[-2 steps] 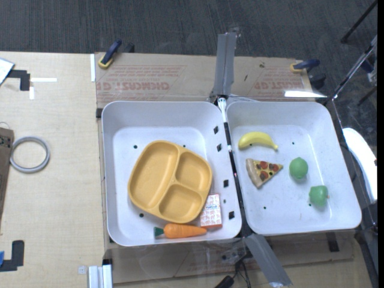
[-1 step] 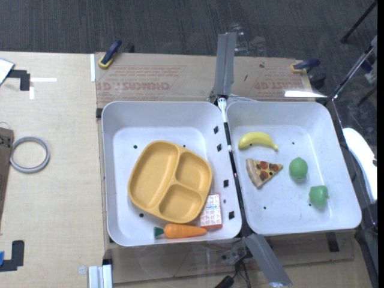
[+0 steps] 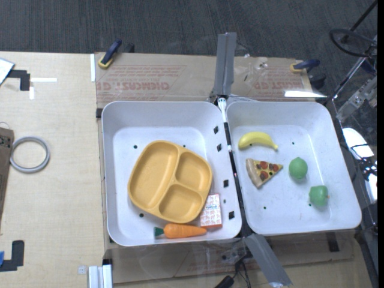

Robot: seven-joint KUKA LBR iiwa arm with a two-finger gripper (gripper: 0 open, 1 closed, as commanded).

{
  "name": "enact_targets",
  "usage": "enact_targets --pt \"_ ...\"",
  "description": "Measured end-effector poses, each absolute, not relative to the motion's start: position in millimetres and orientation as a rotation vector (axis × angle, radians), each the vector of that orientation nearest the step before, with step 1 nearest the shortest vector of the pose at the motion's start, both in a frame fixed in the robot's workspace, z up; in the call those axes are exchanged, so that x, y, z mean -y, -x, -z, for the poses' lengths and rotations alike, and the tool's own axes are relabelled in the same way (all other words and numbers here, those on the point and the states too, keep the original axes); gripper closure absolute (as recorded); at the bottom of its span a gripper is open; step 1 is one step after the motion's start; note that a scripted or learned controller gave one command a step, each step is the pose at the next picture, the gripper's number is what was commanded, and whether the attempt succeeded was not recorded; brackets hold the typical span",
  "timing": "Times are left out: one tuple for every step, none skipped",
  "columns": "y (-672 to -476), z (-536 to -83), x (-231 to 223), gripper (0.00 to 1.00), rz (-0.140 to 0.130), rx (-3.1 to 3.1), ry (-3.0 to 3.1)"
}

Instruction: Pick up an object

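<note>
The right bin (image 3: 336, 221) holds a yellow banana (image 3: 258, 140), a pizza slice (image 3: 263, 171), a green round fruit (image 3: 298, 168) and a second green fruit (image 3: 318, 195). In the left bin (image 3: 114, 161) lies a yellow divided plate (image 3: 170, 180). An orange carrot (image 3: 181, 231) rests along that bin's near wall, and a small pink carton (image 3: 211, 212) lies just right of the plate.
A roll of tape (image 3: 27, 154) lies on the wooden bench at the left. Cardboard (image 3: 156, 77) backs both bins, held by blue-and-yellow clamps (image 3: 110, 53). A grey post (image 3: 225, 62) stands behind the seam between the bins. Dark cables and stands sit at the far right.
</note>
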State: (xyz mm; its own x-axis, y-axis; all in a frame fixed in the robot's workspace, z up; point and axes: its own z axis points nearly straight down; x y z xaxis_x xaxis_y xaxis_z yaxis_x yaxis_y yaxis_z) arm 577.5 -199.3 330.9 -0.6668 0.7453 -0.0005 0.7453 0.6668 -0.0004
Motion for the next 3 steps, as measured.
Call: enact_targets --pt "-610.1 -442 222 1.00 0.002 -2.732 -1.546" --pt "-658.1 -442 221 1.00 0.001 -2.969 -1.016" --pt "-659.5 -451 221 1.00 0.002 -2.965 -1.012"
